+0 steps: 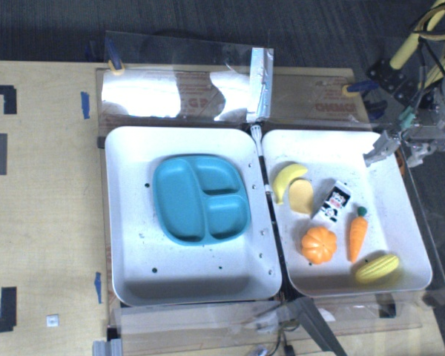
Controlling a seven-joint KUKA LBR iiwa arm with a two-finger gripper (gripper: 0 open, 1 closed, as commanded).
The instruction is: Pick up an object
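Observation:
The right bin (386, 191) holds several toy foods. A yellow banana (285, 178) lies at the upper left against a pale yellow piece (302, 196). A small black-and-white box (334, 202) lies in the middle. An orange pumpkin (319, 244), a carrot (357, 234) and a yellow oblong fruit (377, 267) lie toward the front. My gripper (400, 143) hangs over the bin's upper right corner, apart from all the objects, with nothing visibly in it.
The left bin (126, 221) holds a blue divided plate (202, 197). A clear upright panel (185, 87) stands behind the bins. Yellow cables (423, 28) and arm hardware crowd the upper right.

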